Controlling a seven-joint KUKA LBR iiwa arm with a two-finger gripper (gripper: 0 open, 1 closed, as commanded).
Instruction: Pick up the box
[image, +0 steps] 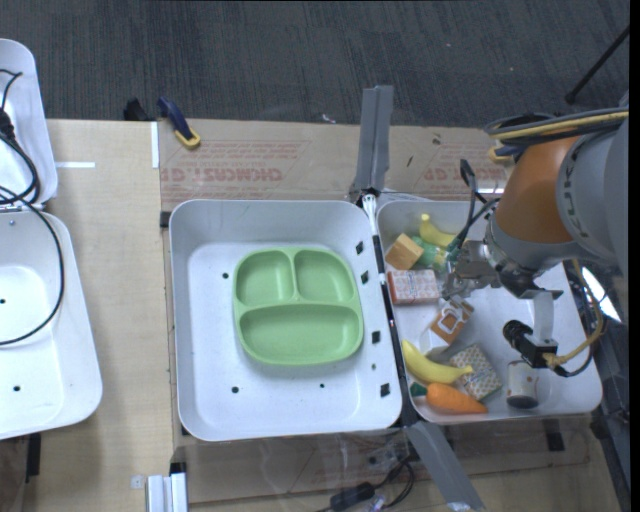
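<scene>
In the right bin (575, 395) a flat pinkish box (413, 287) lies near the left wall. A smaller orange-and-white box (451, 323) sits just below and right of it. My gripper (459, 283) hangs low over the bin, between these two boxes, right beside the pinkish box's right end and just above the small box. The gripper's body hides its tips, and I see nothing held in it. The grey arm with its orange band (535, 200) reaches in from the right.
The right bin also holds a tan block (404, 250), two bananas (436, 233) (432, 365), a patterned pouch (477, 371), a carrot (455, 399) and a small can (520, 385). A green divided plate (297, 305) lies in the left bin (200, 330).
</scene>
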